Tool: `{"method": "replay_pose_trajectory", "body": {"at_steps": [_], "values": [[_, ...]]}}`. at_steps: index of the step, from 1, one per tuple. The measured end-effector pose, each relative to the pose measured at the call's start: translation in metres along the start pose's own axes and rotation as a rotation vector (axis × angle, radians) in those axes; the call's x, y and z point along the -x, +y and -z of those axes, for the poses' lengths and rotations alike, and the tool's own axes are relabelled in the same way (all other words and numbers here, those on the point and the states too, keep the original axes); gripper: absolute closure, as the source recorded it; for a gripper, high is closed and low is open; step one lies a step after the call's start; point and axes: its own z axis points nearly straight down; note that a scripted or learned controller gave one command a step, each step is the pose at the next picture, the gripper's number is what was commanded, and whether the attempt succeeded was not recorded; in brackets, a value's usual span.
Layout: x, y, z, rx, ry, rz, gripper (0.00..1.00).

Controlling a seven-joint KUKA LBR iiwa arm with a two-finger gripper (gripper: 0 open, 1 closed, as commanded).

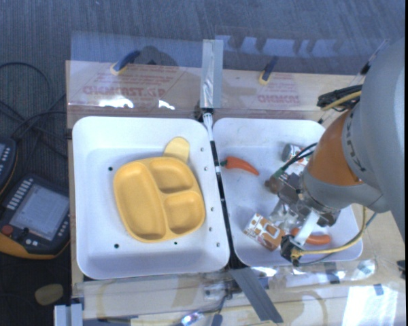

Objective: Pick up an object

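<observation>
My gripper (290, 231) is low over the front part of the right bin (258, 131), below the arm's orange band. A small brown-and-white patterned box (262, 229) lies just to its left, touching or nearly touching it. An orange, carrot-like piece (242, 165) lies near the bin's left wall. Another orange piece (317, 238) sticks out on the gripper's right, partly hidden by it. A small silver object (290, 151) sits towards the back, beside the wrist.
The left bin (88, 182) holds a yellow divided tray (160, 197) with a pale yellow round piece (179, 146) behind it. The bins' shared walls run between them. Cables and a handheld controller (27, 216) lie off the bench at left.
</observation>
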Motion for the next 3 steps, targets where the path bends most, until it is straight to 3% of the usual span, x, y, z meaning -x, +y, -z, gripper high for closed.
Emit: {"method": "replay_pose_trajectory", "body": {"at_steps": [1,2,3], "values": [[0.001,0.0,0.005,-0.007,-0.005,0.0,1.0],[-0.036,0.056,-0.023,0.016,0.005,0.131,1.0],[-0.037,0.061,-0.032,0.023,0.022,-0.128,1.0]]}}
